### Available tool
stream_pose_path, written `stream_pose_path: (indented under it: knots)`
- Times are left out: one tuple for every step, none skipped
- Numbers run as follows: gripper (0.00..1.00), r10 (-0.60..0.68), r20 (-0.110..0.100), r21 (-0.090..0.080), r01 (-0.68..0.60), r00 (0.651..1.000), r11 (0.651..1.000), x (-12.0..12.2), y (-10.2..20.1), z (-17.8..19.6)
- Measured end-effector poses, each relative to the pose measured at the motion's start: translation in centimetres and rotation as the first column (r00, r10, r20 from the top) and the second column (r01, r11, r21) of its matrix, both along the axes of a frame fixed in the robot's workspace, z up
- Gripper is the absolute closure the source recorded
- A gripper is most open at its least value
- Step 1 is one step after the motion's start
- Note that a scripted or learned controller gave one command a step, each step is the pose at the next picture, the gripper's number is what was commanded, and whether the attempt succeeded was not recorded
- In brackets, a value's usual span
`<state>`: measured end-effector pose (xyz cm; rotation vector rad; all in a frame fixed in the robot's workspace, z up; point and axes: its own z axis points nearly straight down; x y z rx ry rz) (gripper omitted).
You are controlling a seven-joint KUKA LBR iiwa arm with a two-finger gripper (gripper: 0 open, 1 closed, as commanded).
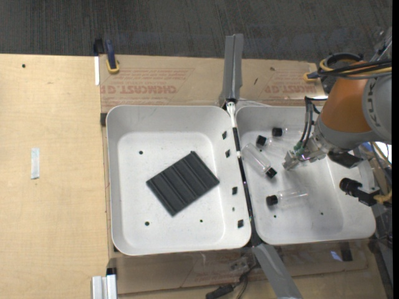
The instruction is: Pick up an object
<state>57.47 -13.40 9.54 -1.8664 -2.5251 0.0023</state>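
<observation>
A ribbed black panel [182,182] is seen lying flat at the centre of the left bin [124,229]. In the right bin [312,232], two clear black-capped vials [260,161] [287,197] are flanked by the gripper [293,162], lowered mid-frame right; jaw state cannot be told.

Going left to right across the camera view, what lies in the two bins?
Left white bin → black ribbed rectangular panel → right white bin → clear plastic vial with black cap → gripper of the grey-and-orange arm.
</observation>
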Motion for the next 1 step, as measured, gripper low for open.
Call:
stream_pose_path:
  knots:
    - [0.0,0.027,0.004,-0.002,-0.027,1.0,1.0,6.74,-0.9,8.71]
